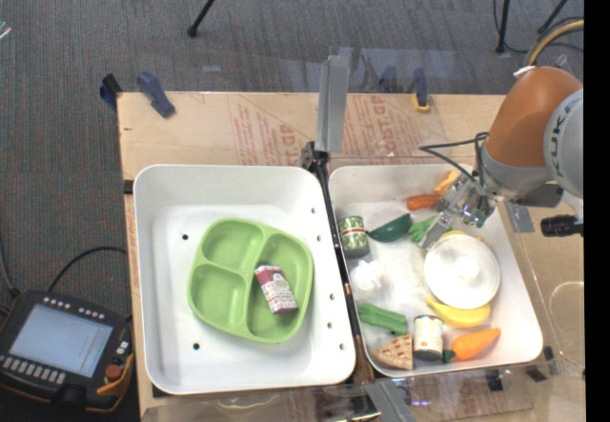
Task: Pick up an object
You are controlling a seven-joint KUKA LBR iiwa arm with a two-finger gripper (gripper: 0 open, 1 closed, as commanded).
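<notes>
camera view: slanted look down on a wooden bench (238,130) bearing two shallow white bins side by side.
left bin (162,206): holds a green divided plate (224,282) near its middle.
plate contents: a small red can (275,290) lying on its side in the plate's right compartment, tilted.
right bin (372,180): crowded with toy food and small containers.
far edge of right bin: an orange carrot-like piece (422,202) and a yellow piece (447,182) just beside it.
left edge of right bin: a green-labelled can (354,234) upright; beside it a dark green pepper-like piece (392,229).
middle of right bin: a white lumpy object (368,278); kind unclear.
right side of right bin: a white round bowl (461,271), upside down it seems, with a banana (459,313) touching its near rim.
near edge of right bin: a green bean-like piece (383,317), a pizza slice (397,351), a small jar with dark lid (428,337), an orange carrot (475,343) toward the near right corner.
arm: grey with orange band, reaching in over the right bin's far right corner.
gripper (457,215): low over the right bin, just beyond the bowl's far rim, next to a bright green piece (422,230).
jaws: cannot tell whether open or closed; too small and cluttered.
floor item: a teach pendant (62,346) off the bench's near left corner.
</notes>
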